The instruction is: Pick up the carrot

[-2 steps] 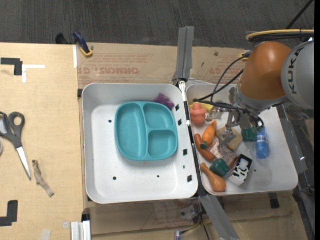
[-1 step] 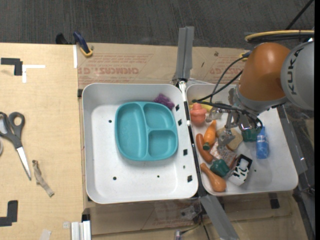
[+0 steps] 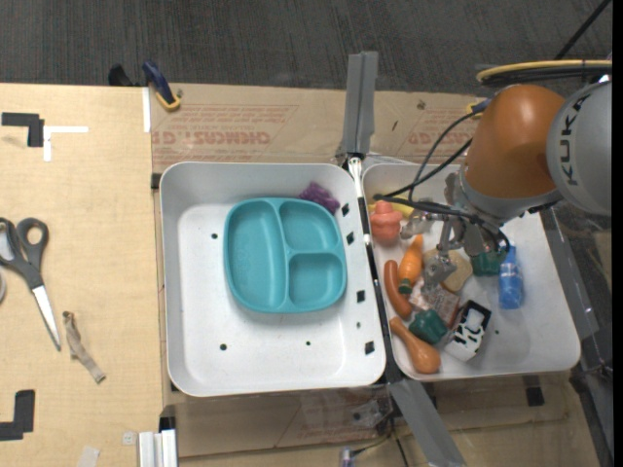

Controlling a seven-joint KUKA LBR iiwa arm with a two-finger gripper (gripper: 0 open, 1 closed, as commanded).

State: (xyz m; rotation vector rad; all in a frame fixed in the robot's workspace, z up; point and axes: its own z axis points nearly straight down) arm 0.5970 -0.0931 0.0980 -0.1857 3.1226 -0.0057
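The carrot [image 3: 412, 258] lay in the right bin [image 3: 545, 353], close to the wall that this bin shares with the left bin [image 3: 185, 290], its orange body running roughly top to bottom with the green end uppermost. It sat in a crowd. A pink toy [image 3: 386, 222] was just above it, a reddish sausage-shaped piece [image 3: 396, 288] just beside it on the side toward the left bin, and a longer orange gourd-like piece [image 3: 417, 350] well below it near the front wall. A blue bottle [image 3: 510, 280] stood on the far side of the carrot from the shared wall.

The arm [image 3: 521, 154] reached in over the right bin, and the gripper [image 3: 450, 253] hung just beside the carrot, on the bottle side, over a tan object [image 3: 450, 275]. Whether its jaws were spread or closed could not be told from above, and nothing could be seen held in it.

The step in hand looked like the approach, with the grasp not yet made. The next move would likely call for a small shift toward the shared wall, to centre over the carrot, then a descent that straddles its narrow width without catching the sausage piece. In the left bin a teal divided tray [image 3: 286, 254] and a purple item [image 3: 319, 196] played no part.
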